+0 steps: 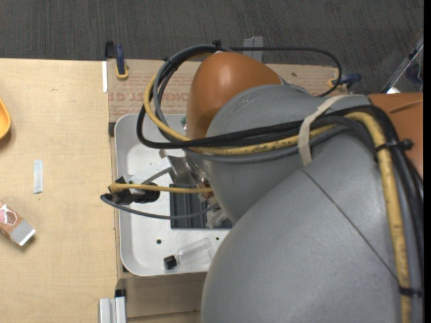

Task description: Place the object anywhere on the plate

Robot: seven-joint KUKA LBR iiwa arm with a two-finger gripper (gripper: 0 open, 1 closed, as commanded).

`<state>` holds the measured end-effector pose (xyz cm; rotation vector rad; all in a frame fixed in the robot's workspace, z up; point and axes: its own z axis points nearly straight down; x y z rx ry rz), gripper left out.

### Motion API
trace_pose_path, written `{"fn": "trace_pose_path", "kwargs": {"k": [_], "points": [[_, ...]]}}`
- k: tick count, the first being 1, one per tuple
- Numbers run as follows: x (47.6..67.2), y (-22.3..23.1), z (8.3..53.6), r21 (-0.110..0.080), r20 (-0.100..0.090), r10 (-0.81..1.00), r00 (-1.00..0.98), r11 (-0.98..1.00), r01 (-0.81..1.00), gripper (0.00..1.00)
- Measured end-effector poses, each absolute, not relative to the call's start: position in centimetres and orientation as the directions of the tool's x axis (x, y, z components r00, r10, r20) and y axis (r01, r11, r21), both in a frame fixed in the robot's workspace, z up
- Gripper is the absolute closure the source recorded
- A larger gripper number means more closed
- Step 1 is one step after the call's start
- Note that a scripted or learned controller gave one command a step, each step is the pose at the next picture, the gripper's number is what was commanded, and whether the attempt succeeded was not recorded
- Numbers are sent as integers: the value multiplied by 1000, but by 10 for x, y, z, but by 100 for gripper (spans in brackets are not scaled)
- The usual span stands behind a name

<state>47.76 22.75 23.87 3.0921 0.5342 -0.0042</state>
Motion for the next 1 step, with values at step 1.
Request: {"fn": "trace_pose_path", "kwargs": {"k": [1], "points": [[529, 227, 336, 4, -1, 195, 981, -981, 195, 0]]}}
